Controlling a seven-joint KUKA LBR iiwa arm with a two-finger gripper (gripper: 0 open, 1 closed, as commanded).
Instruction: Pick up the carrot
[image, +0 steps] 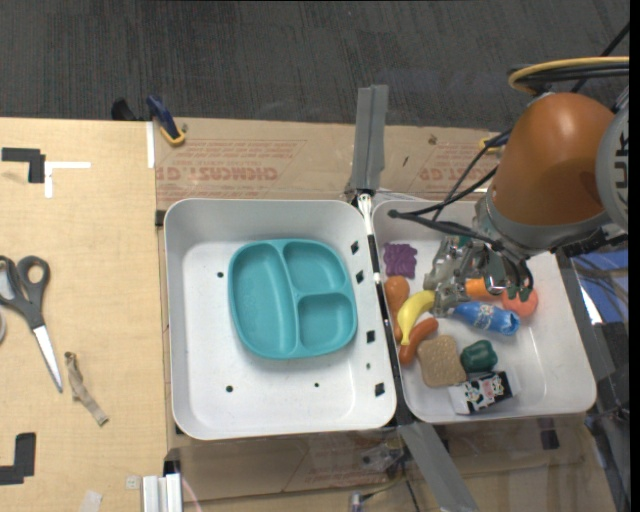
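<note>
Two shallow white bins sit side by side on the table, seen from above at a slant. In the left bin lies a teal divided plate, its three compartments bare. The right bin holds a crowd of toy foods: a purple piece at about eleven o'clock in the bin, below it an orange piece, then a yellow banana and a reddish sausage shape along the bin's nine o'clock side. A brown bread slice lies near the middle, with a dark green item just beside it at three o'clock, and a black-and-white carton at six o'clock. A blue bottle lies on its side near the centre. The arm reaches in from three o'clock, its orange band large above the bin, and the gripper hangs low over the bin's upper middle. The carrot, orange with a green tip, lies right at the gripper, just above the blue bottle; whether the gripper is spread or pinching it cannot be told from this angle. On the table at nine o'clock lie scissors.
</note>
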